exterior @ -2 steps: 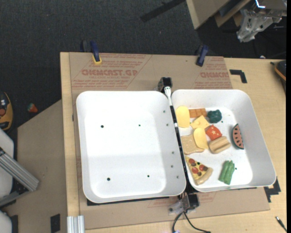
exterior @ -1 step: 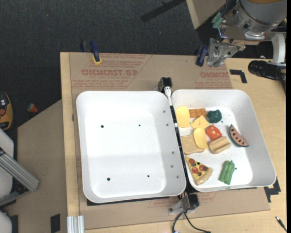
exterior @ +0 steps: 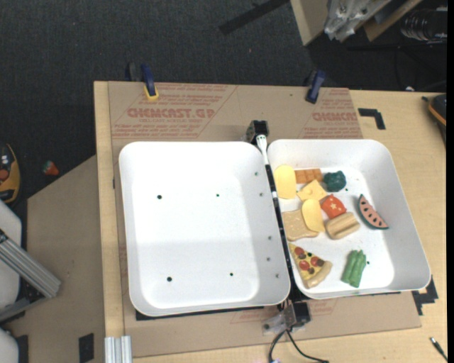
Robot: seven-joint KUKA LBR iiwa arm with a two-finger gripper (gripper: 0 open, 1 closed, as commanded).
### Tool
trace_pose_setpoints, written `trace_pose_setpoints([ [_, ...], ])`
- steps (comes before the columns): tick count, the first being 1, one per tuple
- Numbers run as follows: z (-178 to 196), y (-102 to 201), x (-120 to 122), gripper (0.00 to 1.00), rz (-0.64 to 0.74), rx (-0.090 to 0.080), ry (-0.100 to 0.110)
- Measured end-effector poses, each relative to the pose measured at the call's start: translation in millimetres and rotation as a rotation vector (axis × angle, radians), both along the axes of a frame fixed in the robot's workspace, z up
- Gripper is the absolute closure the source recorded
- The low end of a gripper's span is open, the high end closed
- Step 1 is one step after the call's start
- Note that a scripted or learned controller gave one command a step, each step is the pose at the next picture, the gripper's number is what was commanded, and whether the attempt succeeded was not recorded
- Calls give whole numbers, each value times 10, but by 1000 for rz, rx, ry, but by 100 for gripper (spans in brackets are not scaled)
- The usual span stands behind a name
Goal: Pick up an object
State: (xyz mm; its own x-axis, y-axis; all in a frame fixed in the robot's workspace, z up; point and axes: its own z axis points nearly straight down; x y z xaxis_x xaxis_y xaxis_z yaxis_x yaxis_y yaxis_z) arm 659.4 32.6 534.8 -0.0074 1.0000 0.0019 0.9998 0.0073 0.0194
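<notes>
Cardboard-topped table [exterior: 213, 106] carries the right-hand shallow white plastic bin [exterior: 397, 234], crowded with toy foods. The metal gripper [exterior: 345, 21] sits well beyond them, and I cannot tell whether it is spread or closed. Probably the best target is the green plastic toy vegetable [exterior: 354, 268], which lies apart from its neighbours.

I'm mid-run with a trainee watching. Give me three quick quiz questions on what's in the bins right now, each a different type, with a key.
1. True or false: the toy foods all lie in the right bin.
2. Multiple choice: which item lies nearest the right bin's right wall? A) pizza slice B) watermelon slice C) yellow piece
3. Fill in: the green vegetable lies to the ____ of the pizza slice in the camera view.

Key: 1 true; 2 B; 3 right. The left bin shows bare white floor with small dark dots.
</notes>
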Motion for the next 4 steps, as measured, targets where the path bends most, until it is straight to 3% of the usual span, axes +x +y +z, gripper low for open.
trace_pose_setpoints([
  [1, -961, 747, -309, 100, 1, -1, 30],
  [2, -1808, 1351, -545, 100, 0, -2, 32],
  [3, -159, 1859, -555, 100, 0, 6, -1],
  [4, -1043, 1932, -1414, 100, -2, -5, 31],
])
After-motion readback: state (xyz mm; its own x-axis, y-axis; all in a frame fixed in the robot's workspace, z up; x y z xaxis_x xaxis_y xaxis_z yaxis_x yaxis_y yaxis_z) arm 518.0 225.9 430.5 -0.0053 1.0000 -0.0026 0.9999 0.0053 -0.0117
